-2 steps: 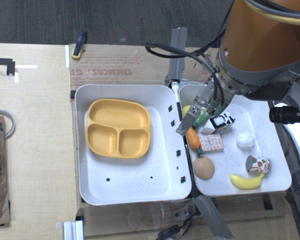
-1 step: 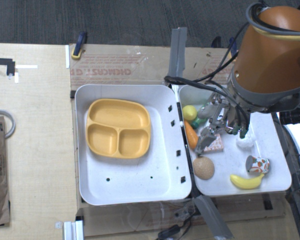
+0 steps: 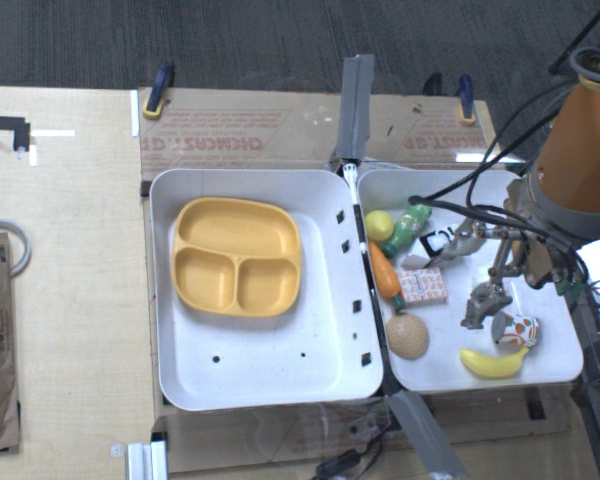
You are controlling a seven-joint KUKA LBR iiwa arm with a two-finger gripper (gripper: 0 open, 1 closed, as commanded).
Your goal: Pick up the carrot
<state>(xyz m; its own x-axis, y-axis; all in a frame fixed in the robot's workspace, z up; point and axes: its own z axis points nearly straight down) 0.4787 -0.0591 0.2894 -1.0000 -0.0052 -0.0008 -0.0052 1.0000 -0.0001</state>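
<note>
The carrot (image 3: 384,271) is orange and lies lengthwise at the left wall of the right bin (image 3: 550,368), between a yellow lemon (image 3: 379,226) and a tan round fruit (image 3: 408,335). It rests on the bin floor, touching a pink box (image 3: 421,286). My gripper (image 3: 483,308) hangs over the right half of the same bin, well to the right of the carrot and apart from it, just above a banana (image 3: 493,362). Nothing shows in its grasp.
A green bottle (image 3: 410,223) lies beside the lemon. A red-and-white item (image 3: 521,331) sits by the banana. The left bin (image 3: 170,298) holds a yellow divided plate (image 3: 237,256). Black cables trail from the arm across the right bin's back.
</note>
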